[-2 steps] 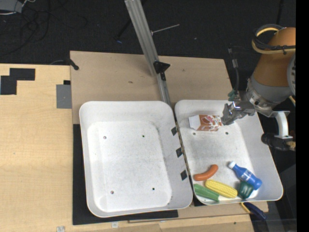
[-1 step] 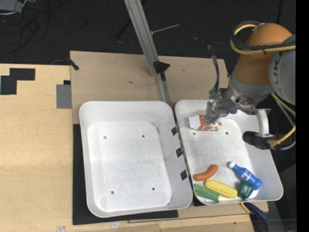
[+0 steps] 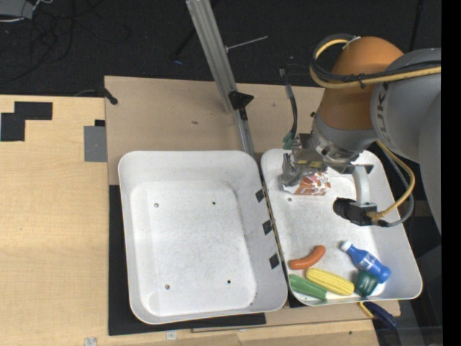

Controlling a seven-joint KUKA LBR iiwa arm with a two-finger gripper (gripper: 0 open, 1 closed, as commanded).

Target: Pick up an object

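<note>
We see the end effector (image 3: 292, 170) low in the right bin (image 3: 403, 254), toward that bin's eleven o'clock corner, just beside the wall that it shares with the left bin (image 3: 144, 171). A red and white packet (image 3: 314, 185) lies touching or very nearly touching it on its four o'clock side, and we judge this the likeliest target. How far the end effector is open we cannot tell, since the wrist housing hides much of it from above, and we see nothing clearly held in it. The other candidates sit well apart at the bin's six o'clock end: an orange sausage (image 3: 307, 257), a yellow corn cob (image 3: 330, 281) with a green vegetable (image 3: 308, 288) just beside it, and a blue bottle (image 3: 366, 261) toward five o'clock. In our judgement the main risk is a miss: the packet looks flat and crumpled and lies off to one side of the end effector, so a closing may catch an edge only, or nothing. A thin grip of that kind could slip on the lift. The bin wall stands close at nine o'clock, so a shift that way could strike the rim. The black cable fitting (image 3: 354, 210) at the wrist hangs low over the bin floor and could drag the packet aside.
</note>
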